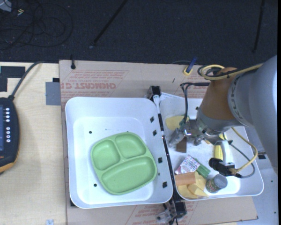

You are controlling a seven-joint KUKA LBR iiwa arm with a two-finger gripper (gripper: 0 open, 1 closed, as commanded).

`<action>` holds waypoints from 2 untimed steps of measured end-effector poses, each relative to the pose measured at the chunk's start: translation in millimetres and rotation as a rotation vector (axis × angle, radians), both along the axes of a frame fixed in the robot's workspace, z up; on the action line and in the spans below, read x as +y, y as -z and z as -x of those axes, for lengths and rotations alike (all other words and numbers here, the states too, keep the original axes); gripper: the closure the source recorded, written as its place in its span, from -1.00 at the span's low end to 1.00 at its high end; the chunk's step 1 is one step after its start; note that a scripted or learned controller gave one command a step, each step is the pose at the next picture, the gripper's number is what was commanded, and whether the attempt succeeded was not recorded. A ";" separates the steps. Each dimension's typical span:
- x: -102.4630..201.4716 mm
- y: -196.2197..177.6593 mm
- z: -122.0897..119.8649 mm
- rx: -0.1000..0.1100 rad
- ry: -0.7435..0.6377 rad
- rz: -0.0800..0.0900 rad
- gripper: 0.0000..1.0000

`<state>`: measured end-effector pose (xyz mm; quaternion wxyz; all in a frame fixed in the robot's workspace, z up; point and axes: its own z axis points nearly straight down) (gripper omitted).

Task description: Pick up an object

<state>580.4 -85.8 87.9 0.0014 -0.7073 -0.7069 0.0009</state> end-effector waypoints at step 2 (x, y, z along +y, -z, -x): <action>71.8 -126.8 -10.5 -0.011 -0.008 -0.001 1.00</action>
